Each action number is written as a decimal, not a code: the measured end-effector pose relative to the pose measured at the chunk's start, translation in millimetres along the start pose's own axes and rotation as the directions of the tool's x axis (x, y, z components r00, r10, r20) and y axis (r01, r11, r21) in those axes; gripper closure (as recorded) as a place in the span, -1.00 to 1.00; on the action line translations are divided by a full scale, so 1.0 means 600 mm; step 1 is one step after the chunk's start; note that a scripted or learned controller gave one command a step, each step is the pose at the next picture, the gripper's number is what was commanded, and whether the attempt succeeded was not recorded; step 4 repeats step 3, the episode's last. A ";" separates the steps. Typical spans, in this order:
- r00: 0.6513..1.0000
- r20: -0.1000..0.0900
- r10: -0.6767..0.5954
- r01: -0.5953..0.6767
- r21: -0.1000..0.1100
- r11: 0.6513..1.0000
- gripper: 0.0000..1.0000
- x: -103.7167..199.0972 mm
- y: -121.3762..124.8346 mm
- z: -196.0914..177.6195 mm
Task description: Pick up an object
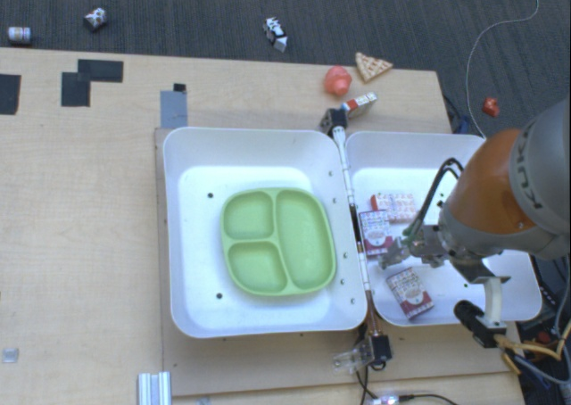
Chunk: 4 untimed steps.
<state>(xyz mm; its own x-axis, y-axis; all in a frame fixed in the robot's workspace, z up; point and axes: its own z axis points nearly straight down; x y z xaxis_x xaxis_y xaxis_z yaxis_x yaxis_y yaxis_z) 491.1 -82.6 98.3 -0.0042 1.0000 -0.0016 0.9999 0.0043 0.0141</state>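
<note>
Red-and-white cartons [395,227] sit scattered in the right bin [526,301], gripper [403,252] hovering right over them, can't tell its grip.

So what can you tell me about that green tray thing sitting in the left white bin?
The green tray is a pale green plate with rounded corners, plastic by the look of it, split into three compartments: two smaller ones on the left and one long one on the right. It lies flat, slightly turned, on the floor of the left bin. The compartments hold nothing.
</note>
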 end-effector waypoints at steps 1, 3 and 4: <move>1.000 0.000 -0.004 0.004 -0.004 1.000 1.00 0.001 0.003 -0.018; 1.000 -0.001 0.002 -0.002 0.007 1.000 -1.00 -0.002 -0.004 0.019; 1.000 -0.001 0.002 -0.002 0.007 1.000 -1.00 -0.002 -0.004 0.019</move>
